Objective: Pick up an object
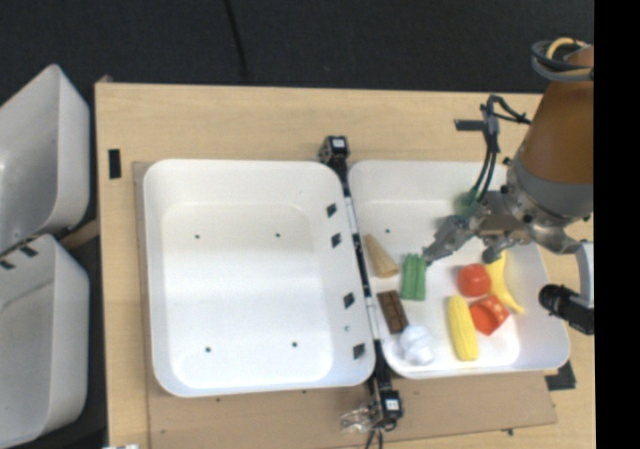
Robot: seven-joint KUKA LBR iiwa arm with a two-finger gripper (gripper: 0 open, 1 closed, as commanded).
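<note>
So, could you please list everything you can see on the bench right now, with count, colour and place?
Bins: two, white, side by side on the bench.
Green block: one, right bin, middle.
Tan wedge: one, right bin, near the divider.
Brown bar: one, right bin, near the divider.
White ball: one, right bin, front.
Corn cob: one, yellow, right bin, front.
Red pieces: two, right bin.
Banana: one, yellow, right bin.
Gripper: one, grey, above the green block.
</note>
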